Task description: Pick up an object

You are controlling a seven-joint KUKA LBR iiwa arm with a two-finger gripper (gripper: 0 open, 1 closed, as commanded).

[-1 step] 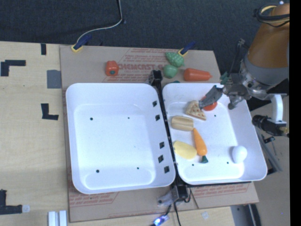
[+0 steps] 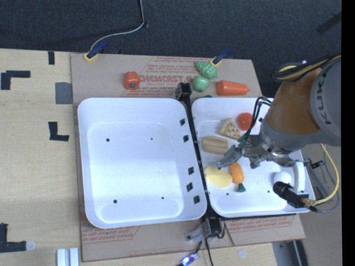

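Currently, scanning left to right: the left bin (image 2: 133, 165) is sitting on the cardboard sheet (image 2: 161, 73) with its bare white floor showing. Behind it on the cardboard, a small red-orange toy (image 2: 131, 80) is lying near the bin's back edge. Further right along that back strip, a green knobbly toy (image 2: 206, 68) and a round green one (image 2: 200, 83) are sitting just beside each other, and a toy carrot (image 2: 232, 87) is lying just right of them, all outside the bins.

The right bin (image 2: 249, 204) is holding the pickable stuff: a tan bread-roll shape (image 2: 214, 144) is lying near the divider, a yellow piece (image 2: 218, 177) is sitting below it, a beige wedge (image 2: 229, 128) is sitting above, and a red round toy (image 2: 244, 121) is sitting just right of the wedge. A small orange piece (image 2: 237, 173) is lying just beside the yellow one.

The gripper (image 2: 230, 160) is hovering low over the middle of the right bin, between the roll and the orange piece, with its grey fingers (image 2: 226, 162) angling left. Nothing is showing between them; how far apart they are, I can't tell. The grey arm with its orange band (image 2: 291, 107) is reaching in from the right.
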